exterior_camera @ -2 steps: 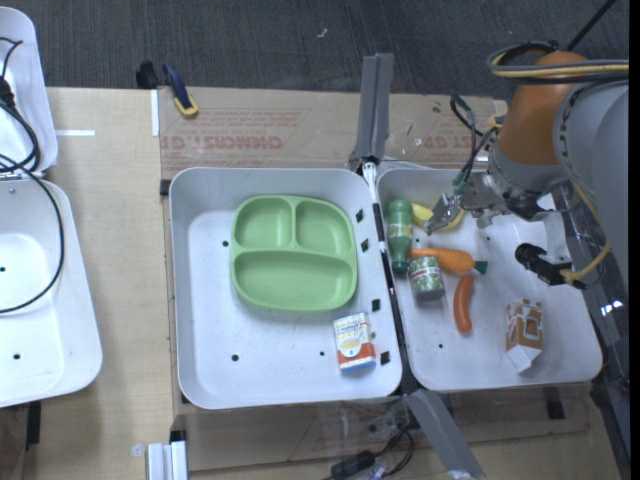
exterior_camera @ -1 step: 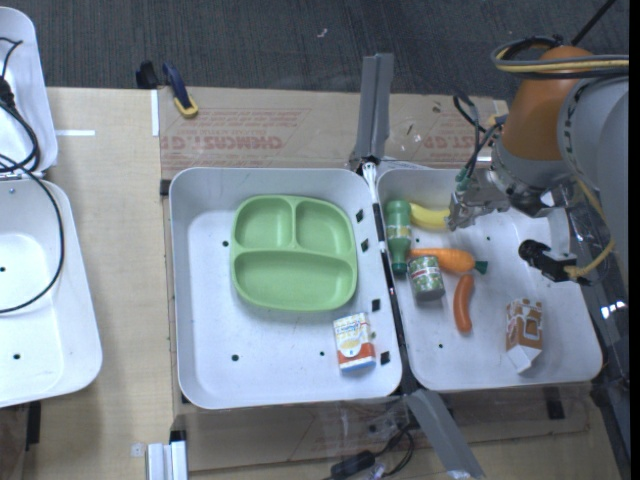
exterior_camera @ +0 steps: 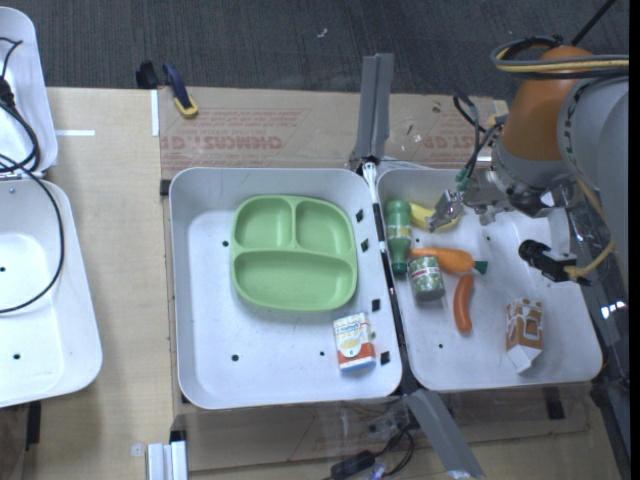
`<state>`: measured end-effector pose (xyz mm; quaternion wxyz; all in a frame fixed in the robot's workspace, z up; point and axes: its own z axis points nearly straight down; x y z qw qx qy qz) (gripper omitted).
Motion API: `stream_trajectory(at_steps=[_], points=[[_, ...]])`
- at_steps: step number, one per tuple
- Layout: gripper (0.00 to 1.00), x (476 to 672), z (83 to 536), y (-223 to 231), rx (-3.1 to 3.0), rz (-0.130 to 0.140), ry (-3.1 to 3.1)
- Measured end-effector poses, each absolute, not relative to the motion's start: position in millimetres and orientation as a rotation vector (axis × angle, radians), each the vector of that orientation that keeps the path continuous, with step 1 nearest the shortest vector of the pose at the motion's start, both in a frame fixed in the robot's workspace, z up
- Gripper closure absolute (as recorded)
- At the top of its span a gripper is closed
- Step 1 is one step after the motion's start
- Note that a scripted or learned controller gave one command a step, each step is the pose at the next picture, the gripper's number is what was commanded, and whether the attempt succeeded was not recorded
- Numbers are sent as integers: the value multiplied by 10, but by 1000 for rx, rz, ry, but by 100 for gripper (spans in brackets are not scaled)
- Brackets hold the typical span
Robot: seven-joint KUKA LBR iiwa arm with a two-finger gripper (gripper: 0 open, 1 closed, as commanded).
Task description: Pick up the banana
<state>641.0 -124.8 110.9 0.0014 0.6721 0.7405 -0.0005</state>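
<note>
Two white bins sit side by side in the middle of the frame, and the banana [exterior_camera: 437,215] lies in the upper left part of the right bin [exterior_camera: 560,368], close to its back wall. It shows as a small yellow shape, partly covered by the gripper [exterior_camera: 447,211], so I cannot say its long axis for sure; it seems to run from upper left to lower right. The gripper, at the end of the grey arm [exterior_camera: 545,118] coming in from the upper right of the frame, is directly over the right end of the banana, at the same place in the picture, so the coming move looks like a short descent or a closing and not a sideways travel. Whether the metal tips are apart or together I cannot tell from this slanted view, and I cannot see the banana between them. Just left of the banana stands a green bottle [exterior_camera: 398,230], and below it are a small jar [exterior_camera: 427,276], a carrot [exterior_camera: 447,260] and a sausage [exterior_camera: 463,303]. A small carton [exterior_camera: 524,333] lies at the lower right. The left bin [exterior_camera: 200,368] holds a green divided plate [exterior_camera: 294,253] and a small box [exterior_camera: 354,341].
</note>
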Motion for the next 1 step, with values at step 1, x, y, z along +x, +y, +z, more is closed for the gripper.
stream_trajectory(at_steps=[1], points=[[0, 6589, 922, -1194, 2119, -1, 2318]])
